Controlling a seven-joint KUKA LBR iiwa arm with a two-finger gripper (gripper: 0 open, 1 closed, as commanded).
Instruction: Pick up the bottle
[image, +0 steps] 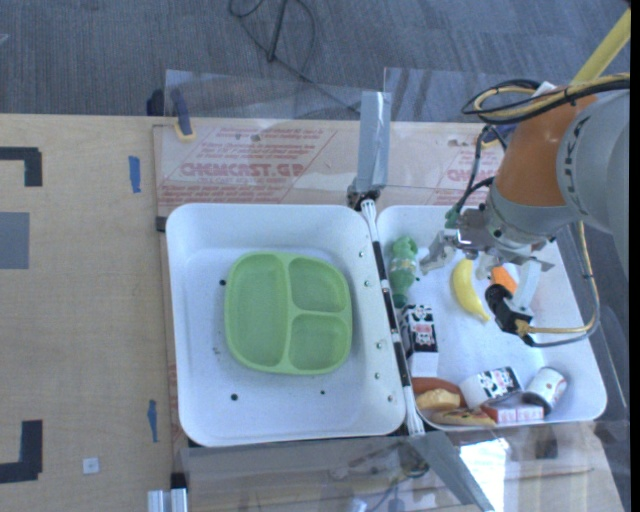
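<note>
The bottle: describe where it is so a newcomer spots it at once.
Find the right bin. The bottle lies along its left wall, near the far end, above a small black-and-white carton. It is the only green item there; the banana beside it is yellow.

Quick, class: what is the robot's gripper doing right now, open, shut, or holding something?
Gripper: cannot be told; it hangs over the right bin beside the banana. The green bottle lies apart from it, at the bin's left wall.

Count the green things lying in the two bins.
2. A green divided plate lies in the middle of the left bin. A green bottle lies along the left wall of the right bin. The arm may hide more.
</note>
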